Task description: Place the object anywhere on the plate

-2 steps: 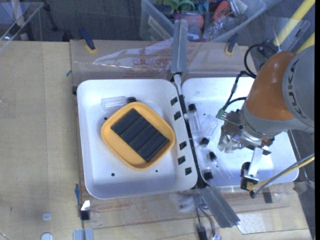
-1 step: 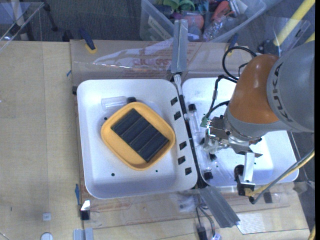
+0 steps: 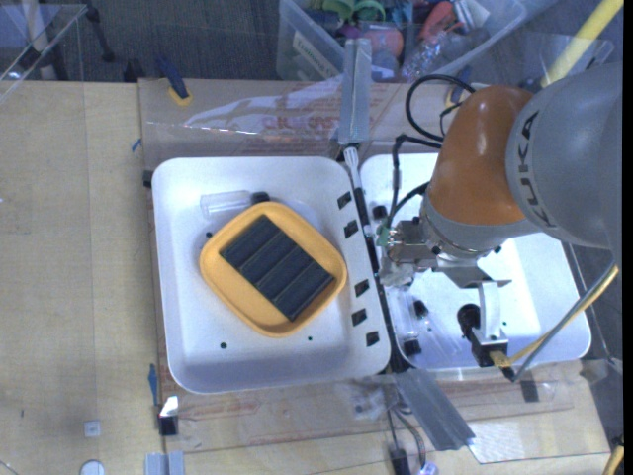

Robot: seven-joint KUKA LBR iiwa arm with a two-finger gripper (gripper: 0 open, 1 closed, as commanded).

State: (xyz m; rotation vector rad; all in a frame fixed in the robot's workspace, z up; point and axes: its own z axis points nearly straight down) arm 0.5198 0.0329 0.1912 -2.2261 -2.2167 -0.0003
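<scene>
Overhead, the gripper hangs over the right bin, w/ the yellow plate well to its left (fingers' state: cannot tell).

Arm over much of right bin

Left bin: white, shallow, standing on the bench.
Right bin: white, just beside the left bin.
Divider: between the two bins, carrying small black clips.
Clear tub: behind the bins, filled with colourful objects.
Bench: light wood.
Plastic sheet: transparent, behind the left bin.
</scene>
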